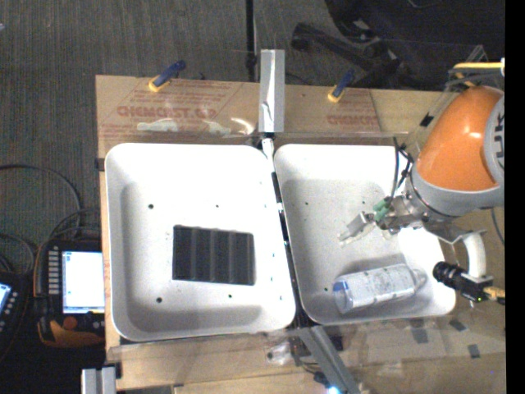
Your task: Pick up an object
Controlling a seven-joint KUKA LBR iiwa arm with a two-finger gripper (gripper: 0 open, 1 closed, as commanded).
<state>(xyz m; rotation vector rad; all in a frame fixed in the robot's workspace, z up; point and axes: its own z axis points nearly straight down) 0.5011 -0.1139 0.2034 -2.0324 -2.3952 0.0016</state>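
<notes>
The bottle you are after is lying on its side in the right bin, near that bin's front wall, just below the claw as the camera is showing it. It is looking like a clear plastic bottle with a pale printed label wrapped around its middle, rounded and smooth, its narrower end pointing toward the arm's side of the bin.

The claw is hanging above the bin floor, its thin fingers pointing leftward and spread a little apart, with nothing showing between them. So you are looking at an unfinished task: no object is being gripped or lifted, and the bottle is resting flat on the bin. I judge that the approach, the closing and the lift are all waiting to be done.

Behind the claw, to its right, the arm's glossy orange band is bulging over the bin's edge, with grey metal below it.

Well to the claw's left, the left bin is carrying a dark, flat rectangular thing with ridged vertical stripes. Both bins are looking like shallow moulded white plastic with rounded corners, and they are sitting on a brown board.
</notes>
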